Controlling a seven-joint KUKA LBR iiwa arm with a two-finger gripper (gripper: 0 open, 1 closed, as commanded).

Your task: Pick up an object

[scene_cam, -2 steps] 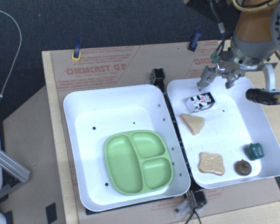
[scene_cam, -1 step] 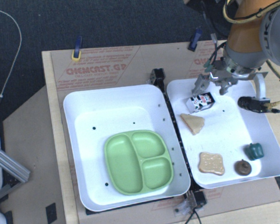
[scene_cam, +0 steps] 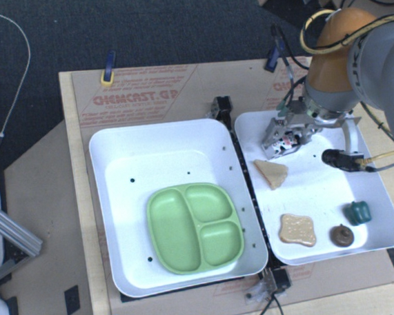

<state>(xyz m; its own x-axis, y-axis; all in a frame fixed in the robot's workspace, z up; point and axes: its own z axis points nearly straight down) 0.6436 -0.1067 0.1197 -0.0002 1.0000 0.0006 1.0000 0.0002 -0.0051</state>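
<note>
Toast slice (scene_cam: 297, 230) beside brown donut (scene_cam: 342, 235)

The robot arm (scene_cam: 375, 67) is big, round and smooth. Most of it is grey, like a fat pipe, up at two o'clock. Above the wrist sits a wide orange band (scene_cam: 332, 50), shiny like a ball. A thin yellow cable (scene_cam: 311, 26) loops over the top of the orange part. Below the band is a grey ring. At nine o'clock from that ring is the gripper (scene_cam: 282, 142), a small bumpy lump of silver metal with dark bits and a tiny spot of red. Thin dark wires run along it.
</note>
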